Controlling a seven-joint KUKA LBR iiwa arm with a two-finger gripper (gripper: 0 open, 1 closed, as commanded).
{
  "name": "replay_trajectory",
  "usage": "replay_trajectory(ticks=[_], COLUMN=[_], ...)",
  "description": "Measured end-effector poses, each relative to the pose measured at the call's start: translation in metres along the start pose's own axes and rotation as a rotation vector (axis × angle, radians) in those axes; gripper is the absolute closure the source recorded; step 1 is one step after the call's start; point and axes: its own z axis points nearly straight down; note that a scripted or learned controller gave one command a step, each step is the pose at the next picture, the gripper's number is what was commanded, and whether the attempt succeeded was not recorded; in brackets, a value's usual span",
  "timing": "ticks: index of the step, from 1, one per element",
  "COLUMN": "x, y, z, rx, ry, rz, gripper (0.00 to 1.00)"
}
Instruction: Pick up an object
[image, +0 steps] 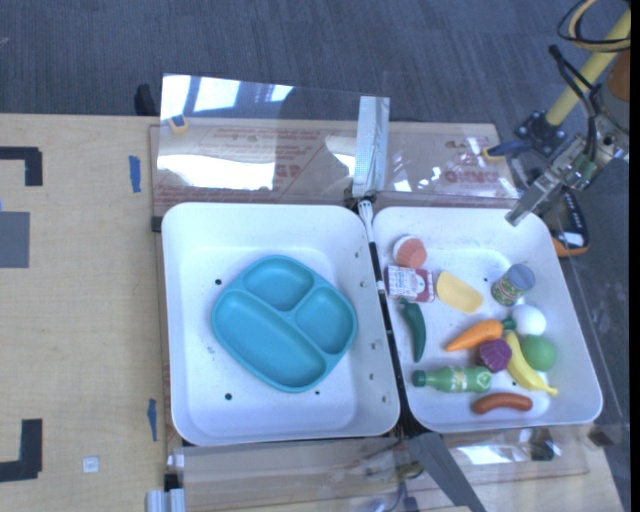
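Starting at your left, the left bin (190, 240) holds a blue divided plate (285, 322) and nothing you need to grasp. Move right across the divider and the right bin (575, 400) carries the candidates: a green pepper (415, 330) and a green bottle (455, 379) near the divider, a red-and-white packet (408, 283) above them, then a yellow piece (459, 292), a carrot (473, 335), a small can (512, 284), a banana (525, 365) and a sausage (502, 403) at the near edge. Further right and up, the pincer (530, 205) hangs over the bin's far right corner, holding nothing; whether it is open or closed you cannot tell from this angle. You appear to be at the approach step, with no object chosen yet. The next move calls for travelling inward over one item standing apart, such as the yellow piece, then descending squarely onto it.
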Motion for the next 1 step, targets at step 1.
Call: replay_trajectory(ticks=[1], x=[0.0596], y=[-0.0213], z=[0.0995], rx=[0.002], ry=[0.005], rz=[-0.130], gripper=[0.00])
